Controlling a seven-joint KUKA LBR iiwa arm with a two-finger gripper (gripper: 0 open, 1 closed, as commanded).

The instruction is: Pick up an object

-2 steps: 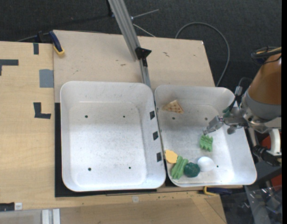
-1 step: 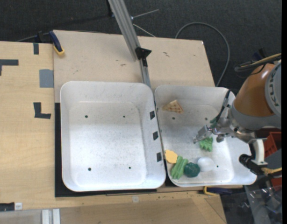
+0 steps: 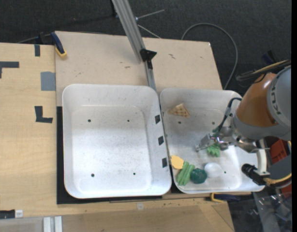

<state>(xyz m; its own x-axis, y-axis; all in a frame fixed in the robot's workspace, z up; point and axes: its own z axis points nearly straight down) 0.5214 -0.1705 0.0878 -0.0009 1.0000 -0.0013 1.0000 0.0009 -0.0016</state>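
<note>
My gripper [image 3: 210,143] is low in the right bin [image 3: 197,98], reaching in from the right. Its metal fingers sit right at a small bright green object [image 3: 215,151] on the bin floor. Whether the fingers grip that object is hidden by the wrist. A tan waffle-like wedge [image 3: 179,111] lies at the bin's far left. Near the front edge lie a yellow piece [image 3: 176,162], a green ribbed piece [image 3: 185,173], a dark green ball [image 3: 198,176] and a white ball [image 3: 213,168].
The left bin [image 3: 110,139] lies beside the right one, divided by a shared rim with black clips. A metal pole [image 3: 131,25] slants in from the top to the bins' far edge. A cable loops behind the right bin.
</note>
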